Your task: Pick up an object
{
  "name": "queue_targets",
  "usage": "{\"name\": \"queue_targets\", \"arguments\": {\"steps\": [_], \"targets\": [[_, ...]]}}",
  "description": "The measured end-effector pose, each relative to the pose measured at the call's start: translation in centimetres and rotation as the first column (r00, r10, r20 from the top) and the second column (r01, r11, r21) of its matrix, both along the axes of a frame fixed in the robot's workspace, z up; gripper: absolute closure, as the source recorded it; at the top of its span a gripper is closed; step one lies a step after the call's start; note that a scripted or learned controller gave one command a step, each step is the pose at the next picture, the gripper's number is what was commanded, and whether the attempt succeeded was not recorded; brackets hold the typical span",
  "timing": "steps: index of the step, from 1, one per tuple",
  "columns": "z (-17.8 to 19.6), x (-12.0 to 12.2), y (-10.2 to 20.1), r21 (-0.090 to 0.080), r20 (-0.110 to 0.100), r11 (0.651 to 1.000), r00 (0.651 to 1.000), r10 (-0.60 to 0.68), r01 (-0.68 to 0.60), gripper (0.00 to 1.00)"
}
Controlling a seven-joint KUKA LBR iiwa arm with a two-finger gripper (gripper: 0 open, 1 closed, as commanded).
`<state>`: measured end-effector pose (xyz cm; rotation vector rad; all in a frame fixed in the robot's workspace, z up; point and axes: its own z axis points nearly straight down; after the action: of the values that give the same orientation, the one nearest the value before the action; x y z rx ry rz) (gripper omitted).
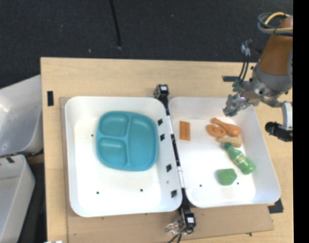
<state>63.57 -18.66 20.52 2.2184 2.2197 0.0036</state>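
The right bin holds an orange block, an orange curved toy, a green bottle with a tan cap and a small green lump. My gripper hangs over the bin's far right corner, just above and behind the orange curved toy. Nothing shows between its fingertips. The arm with its orange band rises at the right edge.
The left bin carries a teal divided plate. A black clip sits at the far end of the seam between the bins, and cables lie at its near end. A white container stands left of the bench.
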Motion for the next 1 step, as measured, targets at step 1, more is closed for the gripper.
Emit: {"name": "queue_targets", "arguments": {"steps": [1], "targets": [[-0.34,-0.32,5.41,0.001,-0.004,1.000,1.000,0.005,-0.005,1.00]]}}
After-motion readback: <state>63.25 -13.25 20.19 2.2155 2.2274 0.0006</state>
